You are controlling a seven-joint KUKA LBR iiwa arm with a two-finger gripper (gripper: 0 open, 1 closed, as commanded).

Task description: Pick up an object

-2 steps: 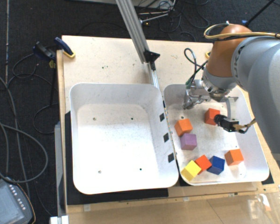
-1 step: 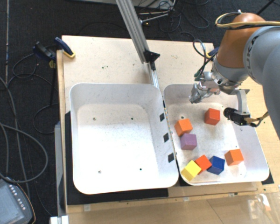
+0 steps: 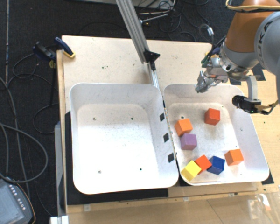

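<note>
The yellow cube (image 3: 191, 170) and neighbouring blocks are left loose in the right bin (image 3: 256, 139), well below the gripper (image 3: 205, 85); its state cannot be told.

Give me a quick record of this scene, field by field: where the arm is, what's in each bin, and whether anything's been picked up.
end effector: above the right bin's far rim, nothing visibly held
right bin: seven blocks
block colours: red, orange, purple, yellow, orange, blue, orange
left bin: white, beside the right one
task state: no block lifted yet
</note>
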